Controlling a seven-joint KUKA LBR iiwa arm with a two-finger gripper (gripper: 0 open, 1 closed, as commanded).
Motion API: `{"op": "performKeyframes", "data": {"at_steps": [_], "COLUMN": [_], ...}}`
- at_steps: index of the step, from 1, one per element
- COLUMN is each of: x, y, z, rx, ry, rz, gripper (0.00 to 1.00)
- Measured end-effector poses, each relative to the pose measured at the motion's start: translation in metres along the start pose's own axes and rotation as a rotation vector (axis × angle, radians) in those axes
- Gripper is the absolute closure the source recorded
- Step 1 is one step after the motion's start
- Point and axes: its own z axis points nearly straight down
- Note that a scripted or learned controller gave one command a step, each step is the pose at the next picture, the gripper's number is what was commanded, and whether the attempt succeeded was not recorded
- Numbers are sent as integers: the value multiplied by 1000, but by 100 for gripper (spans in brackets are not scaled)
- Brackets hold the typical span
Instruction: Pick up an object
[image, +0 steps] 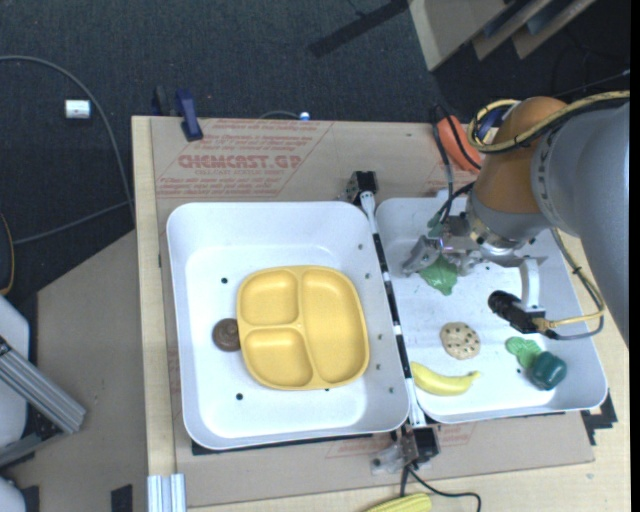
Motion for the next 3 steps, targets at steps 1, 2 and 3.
{"op": "performKeyframes", "data": {"at_steps": [1,2,3], "x": [-31,-13,-12], "y": [35,19,20], "z": [-1,0,-11], "rx": [-4,0,-2], "ry": [-2,0,-1], "rz": [-1,-1,-2], "gripper": [0,0,100]}}
